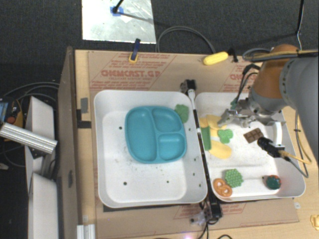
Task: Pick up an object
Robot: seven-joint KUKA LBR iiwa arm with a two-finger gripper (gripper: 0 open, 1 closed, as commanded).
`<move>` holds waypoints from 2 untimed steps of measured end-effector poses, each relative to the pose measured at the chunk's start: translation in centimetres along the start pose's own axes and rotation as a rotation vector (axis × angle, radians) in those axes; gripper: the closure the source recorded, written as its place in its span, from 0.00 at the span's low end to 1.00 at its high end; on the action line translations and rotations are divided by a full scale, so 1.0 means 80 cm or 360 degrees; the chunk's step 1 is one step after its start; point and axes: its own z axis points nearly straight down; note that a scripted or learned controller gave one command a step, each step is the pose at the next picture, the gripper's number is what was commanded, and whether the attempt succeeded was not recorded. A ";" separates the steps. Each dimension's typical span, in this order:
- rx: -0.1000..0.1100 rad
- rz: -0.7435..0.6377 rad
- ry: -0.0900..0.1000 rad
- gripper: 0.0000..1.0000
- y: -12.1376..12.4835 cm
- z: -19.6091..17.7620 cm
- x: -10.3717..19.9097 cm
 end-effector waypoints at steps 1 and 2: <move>0.0010 -0.0004 0.0007 0.00 -0.107 -0.063 0.049; 0.0003 -0.0002 -0.0003 0.00 -0.092 0.001 0.048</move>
